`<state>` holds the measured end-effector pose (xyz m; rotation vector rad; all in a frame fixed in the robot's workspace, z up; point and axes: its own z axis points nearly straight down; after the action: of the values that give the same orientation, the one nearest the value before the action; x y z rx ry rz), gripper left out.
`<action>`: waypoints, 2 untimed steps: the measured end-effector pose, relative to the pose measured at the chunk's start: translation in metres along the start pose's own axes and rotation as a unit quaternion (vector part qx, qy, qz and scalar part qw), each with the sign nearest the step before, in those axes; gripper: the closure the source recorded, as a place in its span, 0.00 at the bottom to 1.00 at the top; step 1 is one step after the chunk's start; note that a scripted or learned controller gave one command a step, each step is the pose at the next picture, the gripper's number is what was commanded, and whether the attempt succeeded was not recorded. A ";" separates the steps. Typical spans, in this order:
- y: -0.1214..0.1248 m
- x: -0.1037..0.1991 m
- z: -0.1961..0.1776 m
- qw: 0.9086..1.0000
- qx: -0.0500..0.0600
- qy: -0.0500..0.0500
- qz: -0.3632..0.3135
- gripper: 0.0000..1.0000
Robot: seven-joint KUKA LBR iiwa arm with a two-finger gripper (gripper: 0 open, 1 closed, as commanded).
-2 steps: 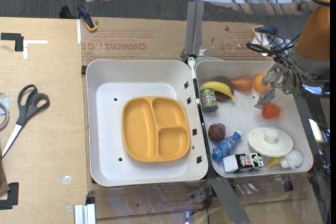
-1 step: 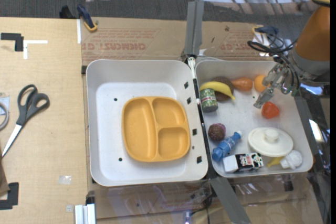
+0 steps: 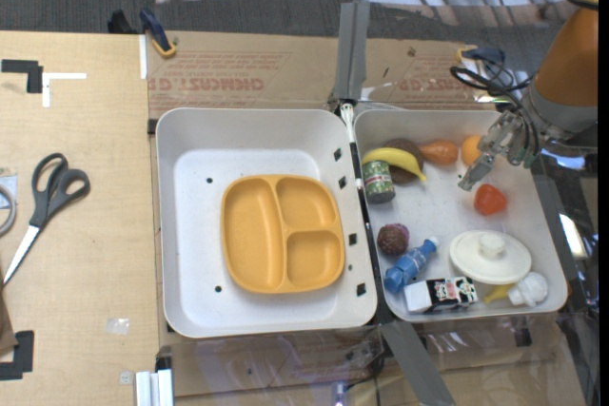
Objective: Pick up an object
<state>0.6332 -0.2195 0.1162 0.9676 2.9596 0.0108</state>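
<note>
Several small objects are lying in the right bin: a banana resting against a dark round item at the back, a green-labelled can beside it, a carrot-like orange piece, an orange fruit, a red tomato-like piece, a dark reddish ball, a blue bottle, a white lidded dish and a black-and-white carton near the front wall. The pincer is hanging over the back right part of this bin, just above the red piece and beside the orange fruit, its fingers pinching nothing visible; whether they are spread or closed cannot be told. The left bin is holding one yellow divided tray. Scissors are lying on the bench well to the left.
</note>
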 end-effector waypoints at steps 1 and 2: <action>0.009 -0.016 0.021 1.000 0.006 0.008 0.006 0.00; 0.042 0.009 0.023 0.998 0.007 0.010 0.057 0.00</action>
<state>0.6516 -0.1806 0.0933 1.1440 2.9216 0.0014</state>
